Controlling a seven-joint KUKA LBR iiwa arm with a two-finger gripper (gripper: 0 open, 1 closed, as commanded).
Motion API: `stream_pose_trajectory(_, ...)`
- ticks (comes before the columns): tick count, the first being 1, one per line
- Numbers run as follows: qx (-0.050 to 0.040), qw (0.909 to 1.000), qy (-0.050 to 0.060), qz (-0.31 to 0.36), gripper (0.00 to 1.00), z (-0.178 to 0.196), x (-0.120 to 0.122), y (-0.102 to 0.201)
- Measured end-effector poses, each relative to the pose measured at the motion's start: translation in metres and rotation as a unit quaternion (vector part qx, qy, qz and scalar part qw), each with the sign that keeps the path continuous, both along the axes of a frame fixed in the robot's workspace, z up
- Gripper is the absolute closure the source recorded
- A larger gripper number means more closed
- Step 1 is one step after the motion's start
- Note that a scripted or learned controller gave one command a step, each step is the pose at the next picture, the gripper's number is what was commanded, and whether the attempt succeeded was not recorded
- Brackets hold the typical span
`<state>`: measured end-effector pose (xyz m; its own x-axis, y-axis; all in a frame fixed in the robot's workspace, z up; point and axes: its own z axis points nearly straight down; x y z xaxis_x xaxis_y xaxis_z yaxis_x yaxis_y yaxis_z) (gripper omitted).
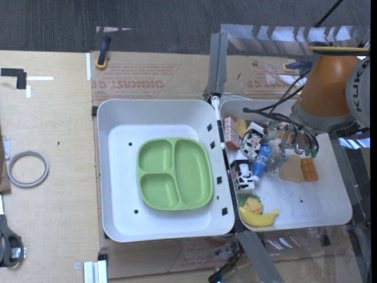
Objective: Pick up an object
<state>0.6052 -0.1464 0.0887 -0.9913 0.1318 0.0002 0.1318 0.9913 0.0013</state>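
Green three-section plastic tray [175,174] lies flat; tool [281,148] grip state unclear, over cluttered bin [330,208]

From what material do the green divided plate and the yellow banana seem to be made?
The green three-compartment plate looks like moulded plastic: one even colour, rounded rims, a soft satin sheen. The yellow banana in the right white bin is probably a plastic or rubber toy, judging by its uniform, unblemished yellow, though real fruit cannot be excluded.

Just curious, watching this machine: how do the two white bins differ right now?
The left bin holds one green divided plate, lying flat at its middle. The right bin holds a jumble of small items, a banana among them, and the arm's gripper hangs over it. Both are shallow and white.
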Motion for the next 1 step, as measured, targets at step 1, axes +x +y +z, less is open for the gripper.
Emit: stream_pose_trajectory(1, -0.0108, 0.9987, -0.002, -0.05, 0.0, 0.0033, -0.0214, 0.0334)
